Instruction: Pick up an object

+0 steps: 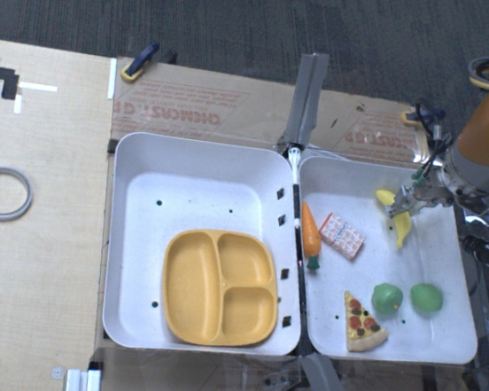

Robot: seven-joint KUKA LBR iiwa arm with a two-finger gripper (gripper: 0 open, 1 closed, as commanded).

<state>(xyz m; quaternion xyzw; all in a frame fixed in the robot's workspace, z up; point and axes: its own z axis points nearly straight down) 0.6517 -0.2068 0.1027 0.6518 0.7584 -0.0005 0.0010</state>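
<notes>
Tool (pixel 407 205) of your grey arm sits at the far side of the right white bin (pixel 459 263), right over the small yellow banana-shaped toy (pixel 399 221); you cannot tell whether it is gripping. Watch that curved plastic: a grip near its tip could let it slip out, falling toward the two green balls (pixel 407 298).
</notes>
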